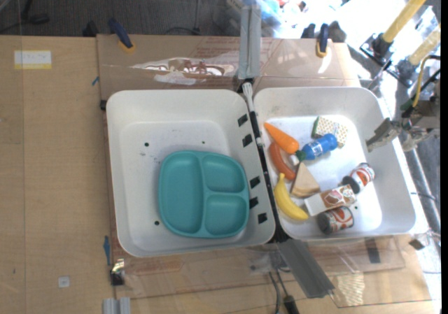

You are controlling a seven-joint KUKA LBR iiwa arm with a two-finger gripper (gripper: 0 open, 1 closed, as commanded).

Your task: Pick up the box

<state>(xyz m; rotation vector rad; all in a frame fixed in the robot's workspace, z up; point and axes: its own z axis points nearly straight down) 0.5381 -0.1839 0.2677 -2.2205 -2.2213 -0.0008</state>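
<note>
the task looks not started yet, as far as i can judge. the box [333,198], a small carton with white and brown-red print, lies in the right bin [392,225], in its lower part, and nothing holds it. the arm stands at the right side, outside the bin wall, and the pincer [381,136] is seen just at the right rim of this bin, well apart from the box. it is too small and too mixed with cables to read, so i cannot tell if it is apart or together. all is left to do: to come over the box, go down, close on it and lift.

the box lies flat on its side. its long axis goes at a slant, from lower left to upper right in the camera view, only a little raised from the horizontal. which end is the top i cannot say for sure.

it is crowded around it. a can [339,219] lies just under it, maybe touching, another can [360,177] is at its upper right end, and a sandwich wedge [304,182] is beside its left end. a banana [288,201] is further left. in my judgement a grasp across the short side will be tight because of these neighbours.

the left bin [122,166] carries a teal divided plate [204,194], which has no part in this task.
</note>
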